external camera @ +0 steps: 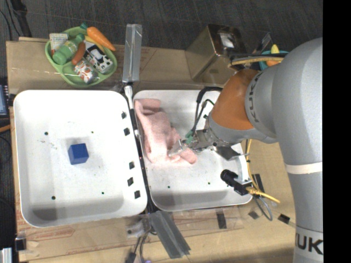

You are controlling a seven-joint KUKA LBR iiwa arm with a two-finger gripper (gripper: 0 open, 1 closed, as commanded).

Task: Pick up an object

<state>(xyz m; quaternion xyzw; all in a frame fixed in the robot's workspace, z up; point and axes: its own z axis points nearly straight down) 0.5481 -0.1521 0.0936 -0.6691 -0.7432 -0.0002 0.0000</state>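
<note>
The grey arm with its orange wrist band (237, 104) reaches in from the counter's right edge and bends down over the right white bin (211, 193). Its gripper (184, 147) sits low at the lower end of a crumpled pink cloth (154, 133), which lies along that bin's left wall. The jaws touch the cloth's lower edge; whether they are apart or together cannot be told. A small blue cube (78, 153) rests in the left white bin (33, 147), well apart. A green bowl of toy food (81, 55) stands near the counter's far left corner.
</note>
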